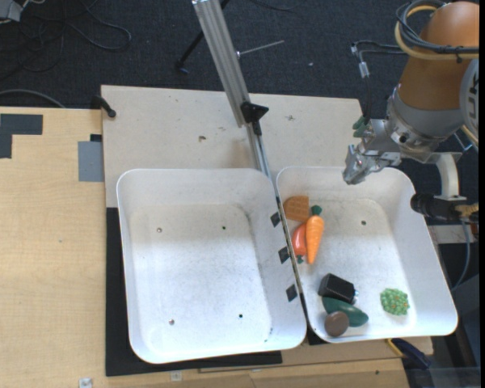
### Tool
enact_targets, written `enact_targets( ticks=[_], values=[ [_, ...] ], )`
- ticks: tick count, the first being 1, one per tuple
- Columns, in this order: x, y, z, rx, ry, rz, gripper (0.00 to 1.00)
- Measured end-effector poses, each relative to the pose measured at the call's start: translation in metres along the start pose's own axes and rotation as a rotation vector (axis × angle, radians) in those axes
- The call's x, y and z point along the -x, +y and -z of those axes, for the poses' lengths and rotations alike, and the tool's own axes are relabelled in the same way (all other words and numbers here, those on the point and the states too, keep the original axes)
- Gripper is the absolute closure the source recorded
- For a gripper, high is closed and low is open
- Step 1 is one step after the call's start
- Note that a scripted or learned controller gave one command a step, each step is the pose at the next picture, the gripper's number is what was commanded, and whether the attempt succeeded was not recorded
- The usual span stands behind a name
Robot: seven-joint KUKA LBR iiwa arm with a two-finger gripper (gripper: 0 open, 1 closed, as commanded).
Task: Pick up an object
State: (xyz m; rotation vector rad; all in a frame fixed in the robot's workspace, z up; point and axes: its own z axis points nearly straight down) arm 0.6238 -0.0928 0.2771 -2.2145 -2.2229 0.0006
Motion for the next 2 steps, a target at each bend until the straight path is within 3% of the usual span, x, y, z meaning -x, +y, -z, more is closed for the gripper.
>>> enact_targets(
  ticks=[2],
  values=[
    [-0.105, -0.02, -0.029, -0.002, 0.0, 0.0, 1.0]
  ],
)
